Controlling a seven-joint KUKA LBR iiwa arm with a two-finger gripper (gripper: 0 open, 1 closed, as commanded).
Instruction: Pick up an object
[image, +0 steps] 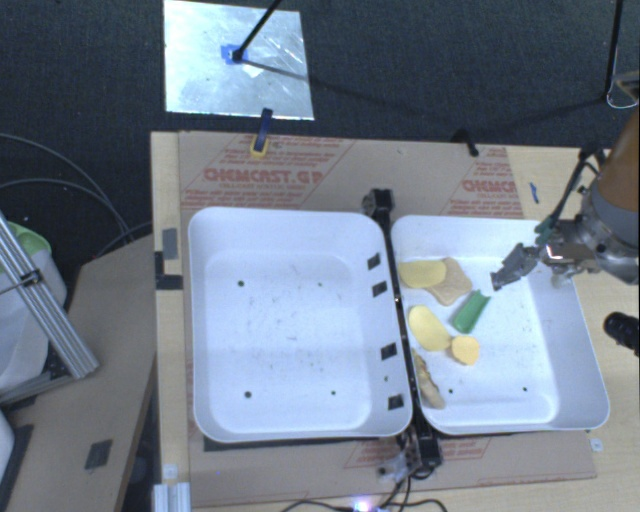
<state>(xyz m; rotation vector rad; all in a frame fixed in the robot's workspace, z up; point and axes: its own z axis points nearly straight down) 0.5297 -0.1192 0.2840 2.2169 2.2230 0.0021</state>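
fingers (507, 272) state unclear, hovering above right bin (570, 340) near green block (469, 311).

A silvery sheet (238, 60) lies on dark carpet (450, 60) beyond the cardboard-topped bench (300, 175).

We look down from a single fixed camera set above the bench (330, 160), facing it at a slant, so the bench's far edge lies toward the top of the view and its near edge toward the bottom. We stand far enough off to take in both white bins whole: the left bin (215, 250) sits mid-view and the right bin (560, 350) reaches close to the right side. Beyond the bench's far edge we see dark floor (450, 60). The arm (610, 210) enters from the right side of our view.
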